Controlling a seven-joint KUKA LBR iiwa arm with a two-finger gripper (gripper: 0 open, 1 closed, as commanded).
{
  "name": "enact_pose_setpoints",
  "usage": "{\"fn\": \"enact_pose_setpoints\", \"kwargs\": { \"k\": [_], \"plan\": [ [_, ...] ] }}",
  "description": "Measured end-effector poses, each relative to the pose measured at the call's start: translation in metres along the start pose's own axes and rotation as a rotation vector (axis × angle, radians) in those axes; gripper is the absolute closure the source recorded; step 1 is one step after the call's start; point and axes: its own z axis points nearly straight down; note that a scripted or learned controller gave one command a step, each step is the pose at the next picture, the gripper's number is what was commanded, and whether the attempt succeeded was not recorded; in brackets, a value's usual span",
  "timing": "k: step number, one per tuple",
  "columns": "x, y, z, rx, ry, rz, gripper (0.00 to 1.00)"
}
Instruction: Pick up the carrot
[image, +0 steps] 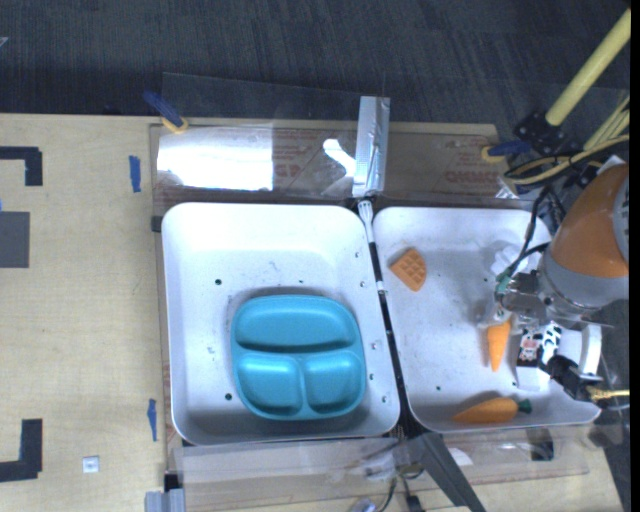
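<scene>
Two carrots are in the right bin. A small orange carrot stands on end near the bin's right side. Its top lies right under my gripper, which reaches in from the right below the orange wrist band. The view does not settle whether the gripper touches that carrot. A longer carrot with a green tip lies flat along the bin's front wall, apart from the gripper.
An orange waffle-shaped piece lies at the right bin's back left. A blue divided plate sits in the left bin. Cables and a yellow rod crowd the back right corner.
</scene>
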Motion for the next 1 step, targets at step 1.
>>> {"fn": "enact_pose_setpoints", "kwargs": {
  "k": [1],
  "plan": [
    [0.0784,0.0103,-0.1342,0.004,0.002,0.086,1.0]
  ]
}}
